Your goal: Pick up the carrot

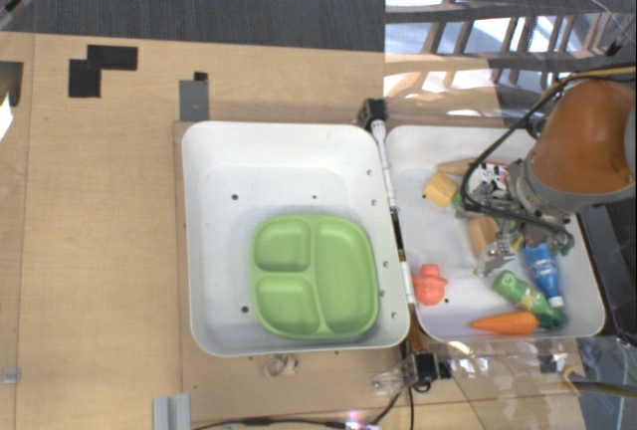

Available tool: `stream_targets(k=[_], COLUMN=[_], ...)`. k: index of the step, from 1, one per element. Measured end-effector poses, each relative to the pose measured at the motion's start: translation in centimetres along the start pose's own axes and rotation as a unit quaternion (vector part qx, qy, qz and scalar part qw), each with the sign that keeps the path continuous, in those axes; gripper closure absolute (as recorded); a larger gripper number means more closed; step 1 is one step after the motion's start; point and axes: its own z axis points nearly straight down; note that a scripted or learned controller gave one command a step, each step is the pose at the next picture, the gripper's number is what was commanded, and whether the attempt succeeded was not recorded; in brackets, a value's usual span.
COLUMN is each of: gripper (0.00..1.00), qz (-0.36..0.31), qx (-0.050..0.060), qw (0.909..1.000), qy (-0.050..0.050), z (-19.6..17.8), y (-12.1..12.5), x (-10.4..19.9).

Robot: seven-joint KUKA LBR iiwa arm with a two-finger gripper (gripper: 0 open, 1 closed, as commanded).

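Two white bins were counted on the bench: the left bin [214, 219] and the right bin [418, 144]. One green divided plate [315, 274] was seen in the left bin. In the right bin, one carrot [505, 323], one green bottle [528, 297], one blue bottle [543, 271], one yellow wedge [440, 189] and one pink-orange toy [429, 285] were counted.

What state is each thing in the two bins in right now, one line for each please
carrot: lying flat near the front edge of the right bin, not gripped.
green bottle: lying on its side just behind the carrot.
blue bottle: lying down beside the green bottle.
green divided plate: flat in the left bin, compartments bare.
gripper: over the right bin, behind the carrot.
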Motion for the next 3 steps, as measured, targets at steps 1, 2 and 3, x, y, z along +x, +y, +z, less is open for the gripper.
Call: stream_targets(k=[1,2,3], gripper=[0.0,0.0,0.0], qz=[0.147,0.101,-0.082], qx=[0.001,0.004,0.0], qw=[0.9891,0.9949,0.9966], qy=[0.007,0.001,0.007], z=[1.5,-16.2,-17.1], y=[-1.4,-6.3,-5.5], x=[-2.2,0.3,4.7])
